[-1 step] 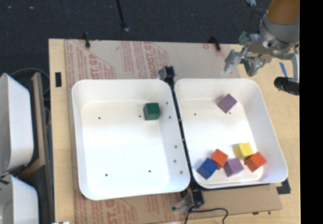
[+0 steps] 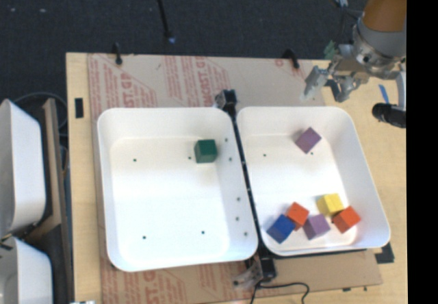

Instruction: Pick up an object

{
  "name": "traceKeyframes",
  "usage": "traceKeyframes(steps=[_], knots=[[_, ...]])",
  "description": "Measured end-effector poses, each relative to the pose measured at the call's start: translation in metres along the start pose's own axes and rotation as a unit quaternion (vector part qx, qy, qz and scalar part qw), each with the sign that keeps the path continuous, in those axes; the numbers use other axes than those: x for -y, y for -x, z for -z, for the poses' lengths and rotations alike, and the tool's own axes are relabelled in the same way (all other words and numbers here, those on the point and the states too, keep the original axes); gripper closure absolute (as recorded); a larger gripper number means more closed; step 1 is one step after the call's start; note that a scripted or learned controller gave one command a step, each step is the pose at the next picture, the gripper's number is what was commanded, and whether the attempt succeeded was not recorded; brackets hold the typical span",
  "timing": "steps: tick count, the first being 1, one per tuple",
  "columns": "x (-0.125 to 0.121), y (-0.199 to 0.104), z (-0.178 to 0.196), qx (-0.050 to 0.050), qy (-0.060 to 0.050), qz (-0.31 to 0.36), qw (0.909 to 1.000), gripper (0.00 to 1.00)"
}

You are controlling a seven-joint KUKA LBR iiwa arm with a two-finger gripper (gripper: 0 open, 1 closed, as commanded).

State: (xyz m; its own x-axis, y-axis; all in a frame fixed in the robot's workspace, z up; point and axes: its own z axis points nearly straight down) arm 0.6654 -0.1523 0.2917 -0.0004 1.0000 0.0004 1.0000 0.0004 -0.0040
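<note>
Seven small cubes on offer. My gripper [image 2: 327,87] hangs outside right bin [image 2: 356,133], off its far rim, fingers apart, nothing between them. Nearest target: purple cube [image 2: 308,139], alone inside that bin near same far rim. I judge it light, rigid, maybe slick; squeeze opposite flat faces.

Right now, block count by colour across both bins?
Green block: 1, in the left bin
Purple blocks: 2, in the right bin
Orange blocks: 2, right bin
Yellow block: 1, right bin
Blue block: 1, right bin
Total: 7
</note>
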Motion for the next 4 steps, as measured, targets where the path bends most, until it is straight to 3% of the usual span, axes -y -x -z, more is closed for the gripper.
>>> traceKeyframes(steps=[3,4], knots=[[0.003,-0.011,-0.153,0.0,-0.003,0.0,1.0,0.0],[0.002,-0.01,-0.143,-0.001,-0.002,0.0,1.0,1.0]])
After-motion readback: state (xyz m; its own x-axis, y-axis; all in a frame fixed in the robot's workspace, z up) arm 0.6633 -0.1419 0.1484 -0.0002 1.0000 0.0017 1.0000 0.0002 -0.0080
